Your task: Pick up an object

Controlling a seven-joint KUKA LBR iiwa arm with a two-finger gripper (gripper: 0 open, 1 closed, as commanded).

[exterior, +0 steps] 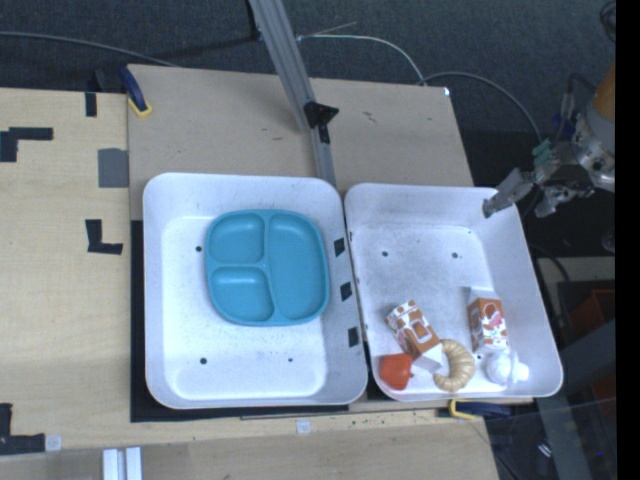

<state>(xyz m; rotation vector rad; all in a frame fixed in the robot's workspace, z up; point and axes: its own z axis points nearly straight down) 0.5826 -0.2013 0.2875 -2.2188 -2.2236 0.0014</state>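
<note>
The tool (520,196) sits at the right edge of the frame, above the upper right corner of the right bin (420,208), fingers apart and holding nothing. The cartons (413,326), croissant (457,364) and red piece (396,370) lie in that bin's lower part. A blue plate (267,267) rests in the left bin (170,298).

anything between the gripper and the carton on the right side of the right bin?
Nothing: camera view shows bare white bin floor and rim between the gripper and the carton.
</note>
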